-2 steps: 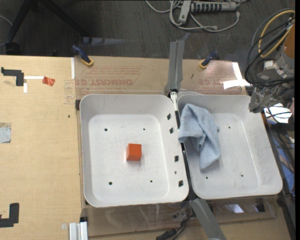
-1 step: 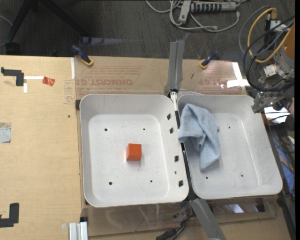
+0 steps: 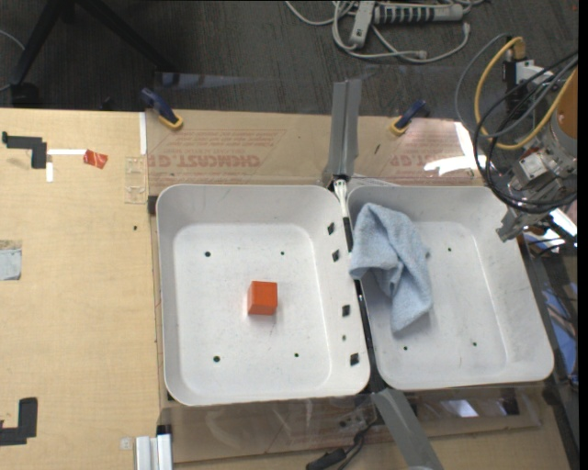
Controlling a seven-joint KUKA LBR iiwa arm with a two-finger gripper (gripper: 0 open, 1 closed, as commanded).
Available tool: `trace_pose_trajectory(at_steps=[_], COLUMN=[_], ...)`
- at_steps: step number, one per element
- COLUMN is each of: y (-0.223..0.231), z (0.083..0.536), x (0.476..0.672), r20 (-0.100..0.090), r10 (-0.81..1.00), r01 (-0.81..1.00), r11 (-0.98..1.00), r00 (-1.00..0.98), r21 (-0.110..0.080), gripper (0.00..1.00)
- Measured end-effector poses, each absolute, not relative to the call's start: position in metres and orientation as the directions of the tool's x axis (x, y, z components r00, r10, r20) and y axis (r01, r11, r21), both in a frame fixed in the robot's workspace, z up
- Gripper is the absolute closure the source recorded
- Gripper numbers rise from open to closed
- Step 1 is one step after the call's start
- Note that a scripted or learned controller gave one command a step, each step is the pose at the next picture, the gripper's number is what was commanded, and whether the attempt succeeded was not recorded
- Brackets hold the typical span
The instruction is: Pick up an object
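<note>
- Orange block point(image 3: 263, 298) sits in left bin point(image 3: 184, 367), squarish, edges roughly square with the bin walls
- Blue cloth point(image 3: 395, 262) lies lengthwise along right bin's point(image 3: 514, 358) left side
- Arm point(image 3: 542, 165) at right edge; jaw state cannot be told

Two clamps point(image 3: 163, 107) point(image 3: 409, 117) pin the brown cardboard sheet point(image 3: 248, 151) at its far edge. A power strip point(image 3: 413, 13) with pale cables lies on the dark floor beyond. Red tape point(image 3: 95, 159) marks the worktop point(image 3: 73, 303).
</note>
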State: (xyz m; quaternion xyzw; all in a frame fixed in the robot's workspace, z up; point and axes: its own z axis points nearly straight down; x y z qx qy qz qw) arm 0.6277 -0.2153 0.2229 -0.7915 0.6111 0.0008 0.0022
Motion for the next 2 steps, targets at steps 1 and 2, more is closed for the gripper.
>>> trace_pose_trajectory(at_steps=[1, 2], y=[-0.2047, -0.2048], z=[0.2553, 0.2552], x=[0.6598, 0.6597], r20=[-0.003, -0.003], r10=[-0.887, -0.886], r01=[-0.887, -0.886], r11=[-0.463, -0.463], r00=[0.463, 0.463], r21=[-0.005, -0.005], gripper=[1.0, 0.0])
